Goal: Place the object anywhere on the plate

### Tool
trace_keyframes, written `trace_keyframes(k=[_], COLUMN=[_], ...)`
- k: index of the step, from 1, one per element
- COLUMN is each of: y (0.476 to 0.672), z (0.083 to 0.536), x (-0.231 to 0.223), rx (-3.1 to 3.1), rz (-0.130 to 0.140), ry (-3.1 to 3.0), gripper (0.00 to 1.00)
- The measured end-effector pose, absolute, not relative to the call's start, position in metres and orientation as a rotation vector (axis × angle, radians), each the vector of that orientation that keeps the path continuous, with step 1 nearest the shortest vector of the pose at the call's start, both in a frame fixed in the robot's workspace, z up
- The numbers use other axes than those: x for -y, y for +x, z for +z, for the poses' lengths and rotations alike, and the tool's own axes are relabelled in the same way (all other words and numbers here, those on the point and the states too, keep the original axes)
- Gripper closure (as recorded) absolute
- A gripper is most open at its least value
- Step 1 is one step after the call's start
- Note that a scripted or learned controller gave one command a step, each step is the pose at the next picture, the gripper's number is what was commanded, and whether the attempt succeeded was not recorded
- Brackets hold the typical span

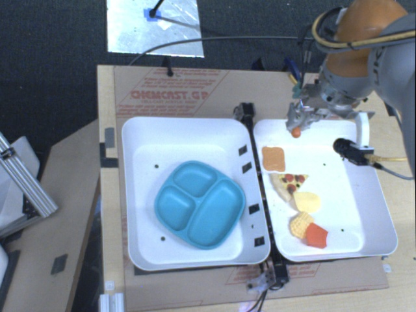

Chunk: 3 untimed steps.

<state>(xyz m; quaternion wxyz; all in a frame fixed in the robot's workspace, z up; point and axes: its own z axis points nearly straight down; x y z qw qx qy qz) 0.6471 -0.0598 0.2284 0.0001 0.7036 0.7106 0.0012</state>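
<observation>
The arm reaches in from the right and its gripper (300,123) hangs over the far-left corner of the right bin (370,194), with a small orange-red piece (296,133) showing at the tip of the fingers; it looks pinched there, lifted clear of the bin floor, though it is too small for me to be sure what it is. So to my eye the pick is done and the carry is the step in hand. The blue plate (199,203) lies in the left bin (146,148), well apart from the gripper, across the divider (257,174) between the two bins. The other food toys lie in the right bin: a toast slice (273,158), a pizza wedge (289,184), a pale yellow piece (307,202), a waffle-like bit (300,224) and a red block (316,236). The next move, I'd judge, calls for keeping the piece high enough to clear the divider, travelling left and toward the near side until it is over one of the plate's compartments, then lowering before letting go, since so small a piece could roll off the rim.
</observation>
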Motion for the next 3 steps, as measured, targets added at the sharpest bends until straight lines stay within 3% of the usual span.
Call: trace_keyframes(k=[2,3], y=[0.668,0.663], z=[0.234,0.22], x=[-0.058,-0.103], rx=[-2.23,-2.233], rz=[0.006,0.002], ry=[2.21,2.211], gripper=[1.0,1.0])
